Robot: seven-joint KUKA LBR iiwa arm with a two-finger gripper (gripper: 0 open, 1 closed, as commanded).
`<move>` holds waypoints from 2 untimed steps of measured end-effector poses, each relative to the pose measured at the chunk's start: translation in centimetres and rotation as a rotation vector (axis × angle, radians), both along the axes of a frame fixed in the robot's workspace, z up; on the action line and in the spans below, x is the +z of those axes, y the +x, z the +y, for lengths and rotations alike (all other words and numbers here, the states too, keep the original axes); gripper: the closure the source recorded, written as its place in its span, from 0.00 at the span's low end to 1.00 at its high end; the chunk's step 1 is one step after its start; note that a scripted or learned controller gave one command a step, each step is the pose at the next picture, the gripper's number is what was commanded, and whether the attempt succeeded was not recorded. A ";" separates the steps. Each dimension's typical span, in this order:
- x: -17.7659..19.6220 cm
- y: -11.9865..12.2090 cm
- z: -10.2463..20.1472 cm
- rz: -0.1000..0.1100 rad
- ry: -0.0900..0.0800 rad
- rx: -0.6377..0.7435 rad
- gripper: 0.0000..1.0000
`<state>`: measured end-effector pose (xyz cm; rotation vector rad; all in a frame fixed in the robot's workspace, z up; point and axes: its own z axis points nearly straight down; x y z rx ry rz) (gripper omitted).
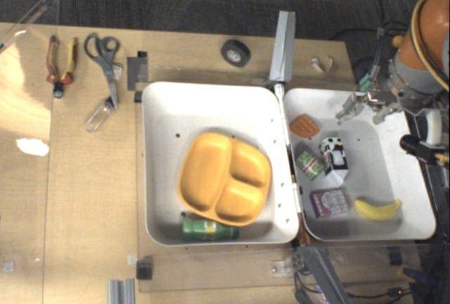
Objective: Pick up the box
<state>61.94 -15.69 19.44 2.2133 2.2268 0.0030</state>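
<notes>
My claw hangs over the upper part of the right bin, toward two o'clock from the picture's centre; its thin fingers are spread apart with nothing between them; my grey wrist and orange band rise behind it at the right edge.

The box, a small purple carton, lies flat near the bin's lower left, at about seven o'clock from my claw and well apart from it; a yellow banana lies just beside it at three o'clock; a green packet sits near it at eleven o'clock; a black-and-white object lies just beside that packet at three o'clock; an orange piece rests at the bin's upper left.

In the left bin a yellow divided tray lies upside down; a green can lies on its side at its six o'clock, touching its edge.

On the bench at ten o'clock lie scissors and red-handled pliers; a roll of black tape sits at twelve o'clock.
</notes>
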 end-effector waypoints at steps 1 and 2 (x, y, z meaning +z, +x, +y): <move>-7.8 -4.3 0.4 -0.018 -0.001 -0.053 0.00; -8.9 -9.1 2.9 -0.003 0.000 -0.102 0.00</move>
